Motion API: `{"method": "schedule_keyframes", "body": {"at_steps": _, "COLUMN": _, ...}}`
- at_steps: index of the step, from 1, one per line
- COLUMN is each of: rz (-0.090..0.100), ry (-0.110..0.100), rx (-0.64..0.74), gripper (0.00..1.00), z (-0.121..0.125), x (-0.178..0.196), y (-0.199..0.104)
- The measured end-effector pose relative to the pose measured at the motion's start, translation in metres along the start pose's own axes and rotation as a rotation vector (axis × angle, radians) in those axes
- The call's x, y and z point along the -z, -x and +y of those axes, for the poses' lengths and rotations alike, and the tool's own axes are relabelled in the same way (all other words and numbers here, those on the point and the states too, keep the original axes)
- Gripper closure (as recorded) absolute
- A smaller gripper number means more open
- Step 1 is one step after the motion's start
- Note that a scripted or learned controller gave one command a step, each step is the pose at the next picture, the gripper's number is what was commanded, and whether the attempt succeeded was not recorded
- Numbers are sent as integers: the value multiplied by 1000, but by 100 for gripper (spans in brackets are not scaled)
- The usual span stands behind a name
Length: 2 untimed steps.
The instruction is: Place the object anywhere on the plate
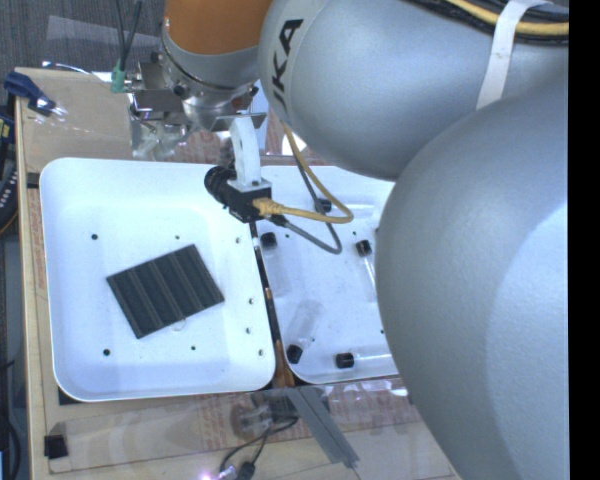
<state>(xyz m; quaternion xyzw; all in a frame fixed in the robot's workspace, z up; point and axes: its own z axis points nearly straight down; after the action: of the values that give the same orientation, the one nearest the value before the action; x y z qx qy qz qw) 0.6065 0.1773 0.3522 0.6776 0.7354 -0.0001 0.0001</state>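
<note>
Glossy white left bin [70,268] holds ribbed dark rectangular plate [165,290]; hand [160,133] state unclear.

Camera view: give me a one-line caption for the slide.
KUKA arm reaches in over two white bins; a dark ribbed plate lies in the left one.

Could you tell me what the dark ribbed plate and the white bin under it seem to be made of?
The dark ribbed plate looks like matte rubber or plastic: dull grey, parallel grooves, no glare. The left bin looks like glossy moulded plastic: smooth white, rounded corners, soft sheen.
</note>
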Motion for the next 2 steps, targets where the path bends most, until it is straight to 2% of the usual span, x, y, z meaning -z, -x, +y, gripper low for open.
{"method": "schedule_keyframes", "body": {"at_steps": 1, "rz": 2, "ry": 1, "rx": 263, "gripper": 100, "z": 27, "x": 90, "y": -35}}
{"method": "schedule_keyframes", "body": {"at_steps": 2, "rz": 2, "ry": 0, "rx": 368, "gripper": 100, "z": -79, "x": 91, "y": 85}}
